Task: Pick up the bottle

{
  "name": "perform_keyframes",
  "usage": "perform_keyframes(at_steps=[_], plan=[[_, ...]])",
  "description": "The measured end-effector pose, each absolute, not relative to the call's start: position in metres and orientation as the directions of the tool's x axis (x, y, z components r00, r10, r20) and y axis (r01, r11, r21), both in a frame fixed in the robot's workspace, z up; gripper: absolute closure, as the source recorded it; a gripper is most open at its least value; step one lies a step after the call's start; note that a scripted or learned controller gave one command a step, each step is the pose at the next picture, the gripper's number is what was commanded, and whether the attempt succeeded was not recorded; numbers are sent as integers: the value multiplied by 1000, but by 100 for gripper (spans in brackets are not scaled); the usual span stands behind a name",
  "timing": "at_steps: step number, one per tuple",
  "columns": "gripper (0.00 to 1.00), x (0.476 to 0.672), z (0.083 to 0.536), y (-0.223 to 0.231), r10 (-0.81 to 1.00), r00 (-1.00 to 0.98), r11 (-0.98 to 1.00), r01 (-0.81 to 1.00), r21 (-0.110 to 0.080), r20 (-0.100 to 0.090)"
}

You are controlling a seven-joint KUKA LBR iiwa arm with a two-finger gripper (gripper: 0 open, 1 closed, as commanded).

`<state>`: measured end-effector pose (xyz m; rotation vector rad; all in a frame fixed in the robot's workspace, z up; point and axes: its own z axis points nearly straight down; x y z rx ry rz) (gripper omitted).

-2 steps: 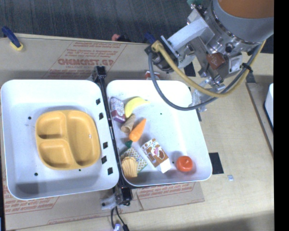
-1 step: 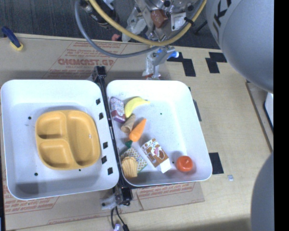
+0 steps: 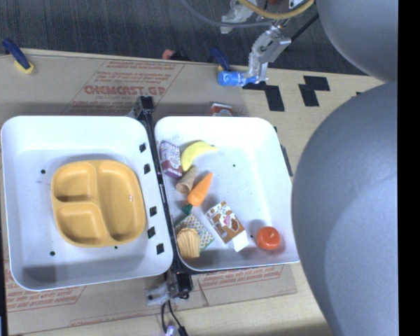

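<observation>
Left bin (image 3: 14,187) held a yellow divided tray (image 3: 98,203). In the right bin (image 3: 266,159) we noted a banana (image 3: 194,152) and a carrot (image 3: 201,187) near the dividing wall. The bottle (image 3: 226,224), apparently the labelled, white-ended piece, lay on its side toward the near edge, beside an orange ball (image 3: 269,238). The gripper (image 3: 260,65) hung beyond the bins, well apart from the bottle. We could not tell if it was open or closed.
</observation>
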<state>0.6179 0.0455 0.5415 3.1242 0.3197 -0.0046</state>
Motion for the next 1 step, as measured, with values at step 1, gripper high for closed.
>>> perform_keyframes(at_steps=[1], plan=[[0, 540, 542, 47, 232, 973, -973, 232, 0, -3]])
